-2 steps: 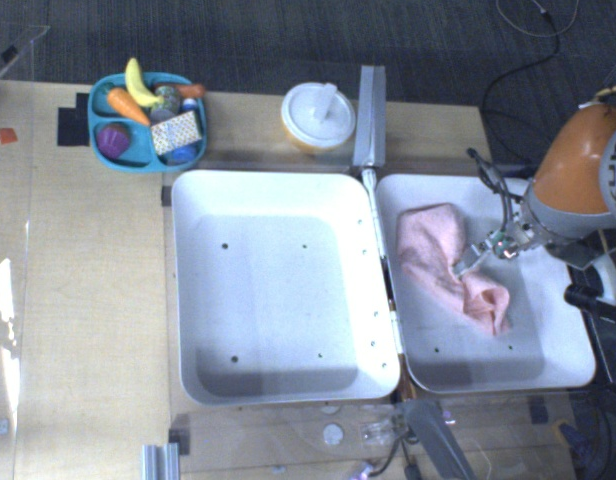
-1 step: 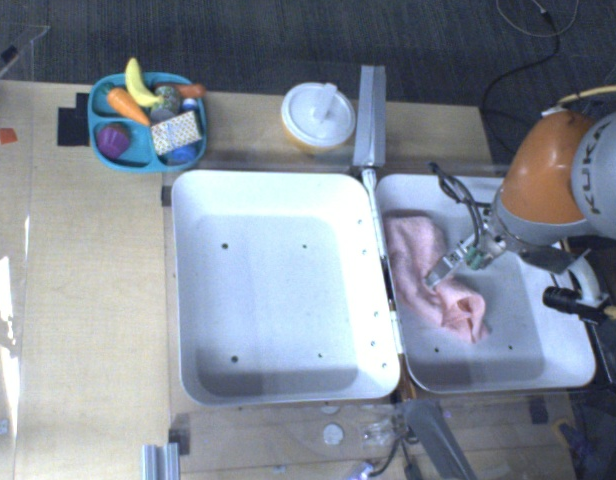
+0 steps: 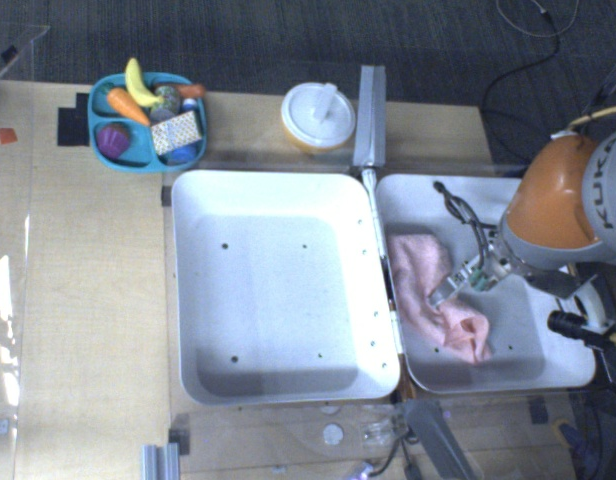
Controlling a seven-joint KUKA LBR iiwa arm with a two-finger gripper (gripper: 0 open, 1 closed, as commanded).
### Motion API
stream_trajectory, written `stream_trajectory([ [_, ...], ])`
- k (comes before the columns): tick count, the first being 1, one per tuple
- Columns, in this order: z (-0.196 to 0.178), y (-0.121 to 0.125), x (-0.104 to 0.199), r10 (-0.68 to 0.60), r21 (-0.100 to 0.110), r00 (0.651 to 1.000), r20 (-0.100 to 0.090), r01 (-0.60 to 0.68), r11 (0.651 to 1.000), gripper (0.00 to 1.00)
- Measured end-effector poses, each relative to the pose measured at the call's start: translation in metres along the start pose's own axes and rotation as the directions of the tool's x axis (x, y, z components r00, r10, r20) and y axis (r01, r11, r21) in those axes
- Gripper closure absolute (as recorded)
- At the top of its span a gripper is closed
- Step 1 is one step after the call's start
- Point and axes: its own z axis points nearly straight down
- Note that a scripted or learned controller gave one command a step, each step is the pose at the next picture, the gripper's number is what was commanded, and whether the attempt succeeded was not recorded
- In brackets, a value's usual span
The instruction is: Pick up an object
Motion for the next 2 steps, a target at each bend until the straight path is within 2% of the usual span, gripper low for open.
stream_trajectory([
  [1, -0.010, 0.004, 0.000, -0.002, -0.004, 1.000, -0.002, 0.002, 1.000, 1.00],
  [2, -0.075, -0.027, -0.004, -0.203, 0.011, 0.979, -0.013, 0.203, 0.979, 1.00],
])
